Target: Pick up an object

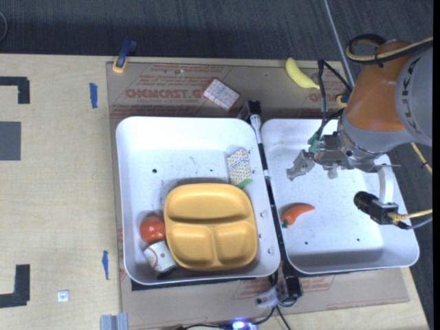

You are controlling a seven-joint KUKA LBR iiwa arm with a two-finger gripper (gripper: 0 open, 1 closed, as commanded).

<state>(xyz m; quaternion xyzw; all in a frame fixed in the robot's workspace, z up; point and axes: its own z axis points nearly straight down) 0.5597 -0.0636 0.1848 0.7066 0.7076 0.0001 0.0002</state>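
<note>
over the right bin (395, 253), the arm is reaching in from the right.
gripper (301, 168) is hanging slightly open, holding nothing; pepper (297, 214) is lying below it, yellow tray (210, 225) sitting in the left bin (130, 150).

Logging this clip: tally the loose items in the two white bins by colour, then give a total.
Yellow: 1, the divided tray in the left bin
Red or orange: 2, the tomato in the left bin, the pepper in the right bin
White patterned: 2, the small packet and the cup, both left bin
Total: 5
</note>
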